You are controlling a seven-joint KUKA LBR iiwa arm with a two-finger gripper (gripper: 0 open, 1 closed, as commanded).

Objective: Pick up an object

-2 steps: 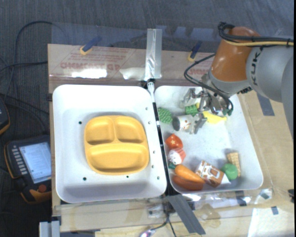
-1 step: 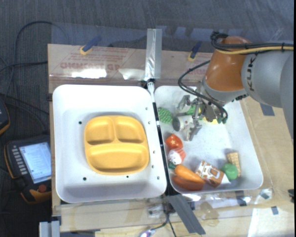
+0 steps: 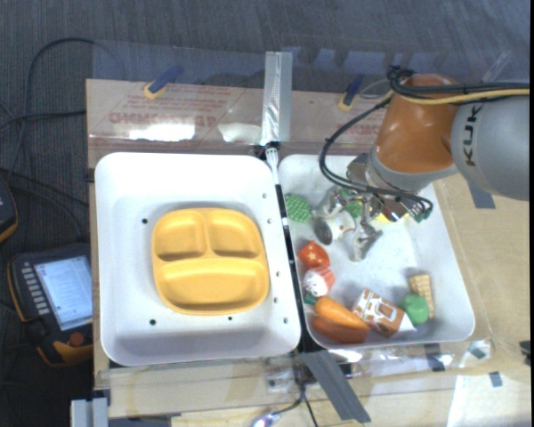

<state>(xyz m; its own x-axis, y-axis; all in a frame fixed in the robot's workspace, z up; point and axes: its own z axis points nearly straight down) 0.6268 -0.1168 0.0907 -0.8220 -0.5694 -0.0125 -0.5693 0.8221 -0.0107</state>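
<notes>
An object for picking has not been lifted yet, as far as I can judge: everything lies on the floor of the right-hand shallow white plastic bin [image 3: 449, 278]. The grey arm with its orange band [image 3: 414, 136] hangs over that bin's far half, its hand [image 3: 365, 216] low among the clutter; whether it is spread or pressed together I cannot tell. In the neighbouring bin lies a yellow divided plastic plate [image 3: 211, 258]. Along the right bin's near edge lie an orange toy carrot [image 3: 340, 312], a small printed carton [image 3: 378, 312], a green ball [image 3: 416, 309]; a red toy tomato [image 3: 313, 255] sits by its left wall. Grasp and lift remain.
</notes>
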